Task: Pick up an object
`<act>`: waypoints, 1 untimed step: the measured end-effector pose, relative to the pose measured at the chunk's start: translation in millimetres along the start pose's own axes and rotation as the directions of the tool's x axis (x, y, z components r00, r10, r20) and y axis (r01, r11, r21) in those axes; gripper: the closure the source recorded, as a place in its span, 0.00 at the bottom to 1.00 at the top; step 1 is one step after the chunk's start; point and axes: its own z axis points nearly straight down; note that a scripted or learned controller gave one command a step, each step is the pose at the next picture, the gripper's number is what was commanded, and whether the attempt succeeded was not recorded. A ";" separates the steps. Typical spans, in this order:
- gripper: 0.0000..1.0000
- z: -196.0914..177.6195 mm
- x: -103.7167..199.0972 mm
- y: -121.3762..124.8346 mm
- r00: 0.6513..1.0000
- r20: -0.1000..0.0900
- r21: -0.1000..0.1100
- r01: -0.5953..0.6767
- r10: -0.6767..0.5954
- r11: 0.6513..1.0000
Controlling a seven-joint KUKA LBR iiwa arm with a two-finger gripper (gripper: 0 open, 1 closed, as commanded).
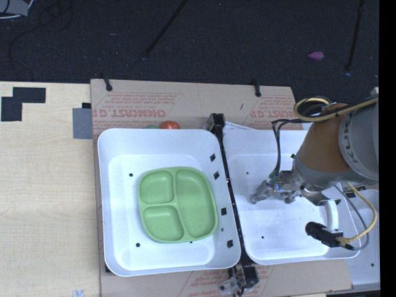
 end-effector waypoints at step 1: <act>1.00 -12.5 -1.2 0.2 1.000 0.000 0.000 -0.004 0.004 1.000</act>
